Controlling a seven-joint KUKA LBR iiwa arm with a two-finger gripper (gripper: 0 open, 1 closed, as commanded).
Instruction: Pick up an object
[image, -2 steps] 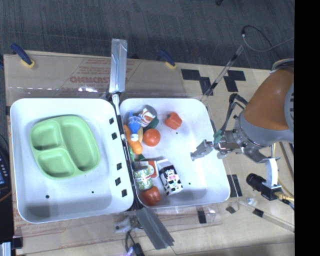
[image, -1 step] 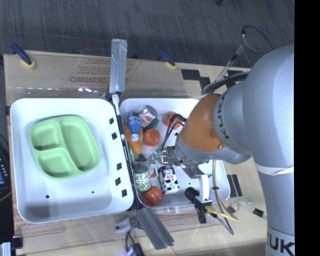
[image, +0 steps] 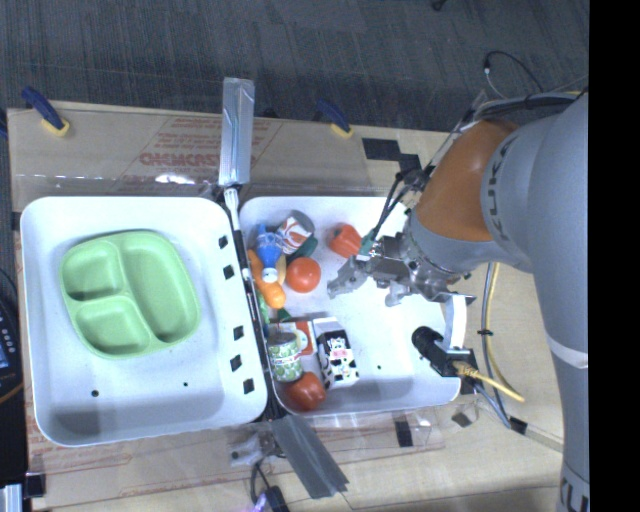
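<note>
My gripper (image: 365, 289) hangs over the middle of the right bin (image: 400, 355), its two fingers spread apart with only bare white floor between them, so it is open. Just to its left lies a red tomato (image: 303, 274), and an orange-red fruit (image: 346, 240) sits a little above it. Neither touches the fingers. Along the bin's left wall lie a red-and-white can (image: 293, 231), a blue item (image: 267, 243) and an orange carrot (image: 270, 290). Nearer the front stand a cow-patterned carton (image: 338, 359), a green cup (image: 285, 356) and another red fruit (image: 307, 392).
The left bin (image: 60, 400) holds a green divided plate (image: 128, 290). A raised divider (image: 245, 310) separates the two bins. The grey arm with its orange band (image: 465, 195) covers the right bin's far right side.
</note>
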